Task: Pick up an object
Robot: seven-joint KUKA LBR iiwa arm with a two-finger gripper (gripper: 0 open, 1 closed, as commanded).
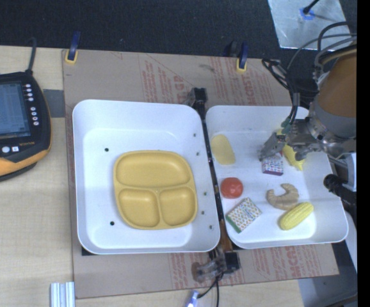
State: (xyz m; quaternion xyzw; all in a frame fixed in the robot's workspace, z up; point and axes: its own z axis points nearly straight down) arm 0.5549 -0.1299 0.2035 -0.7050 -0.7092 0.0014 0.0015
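Note:
My gripper hangs low over the back of the right bin, with its fingers spread open. A small yellow piece lies just below it, by the right finger, and a small patterned box sits under the left finger. Whether either finger touches them I cannot tell. Further forward in the same bin lie a pale yellow piece, a red tomato, a tan curved piece, a yellow corn cob and a checkered box.
The left bin holds a yellow divided tray. A control pendant lies on the bench at the far left. Cables and the arm's body crowd the right bin's far right side.

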